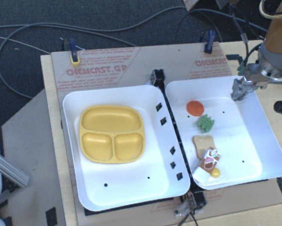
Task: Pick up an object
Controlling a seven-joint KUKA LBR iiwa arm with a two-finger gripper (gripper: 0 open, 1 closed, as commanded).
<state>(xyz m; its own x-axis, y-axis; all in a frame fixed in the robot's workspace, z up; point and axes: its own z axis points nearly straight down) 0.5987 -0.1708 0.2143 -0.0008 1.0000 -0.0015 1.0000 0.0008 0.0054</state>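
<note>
I see the gripper (pixel 239 89) parked over the right bin (pixel 264 142) top-right rim, prob. to keep clear of the pick items. The orange round piece (pixel 195 108), green piece (pixel 205 123), toast slice (pixel 203 143) and red-white packet (pixel 210 160) sit along the bin's left side. The yellow tray (pixel 112 133) fills the left bin (pixel 80 156).

Dark carpet floor (pixel 20 62), loose cables (pixel 4 54)

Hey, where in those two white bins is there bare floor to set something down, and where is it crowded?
Left bin: a bare strip right of the yellow tray and a band along the near wall.
Right bin: the whole right half, from the gripper down to the near edge.
Crowded: the right bin's left side, with the orange ball, green piece, toast and red-and-white packet.
</note>
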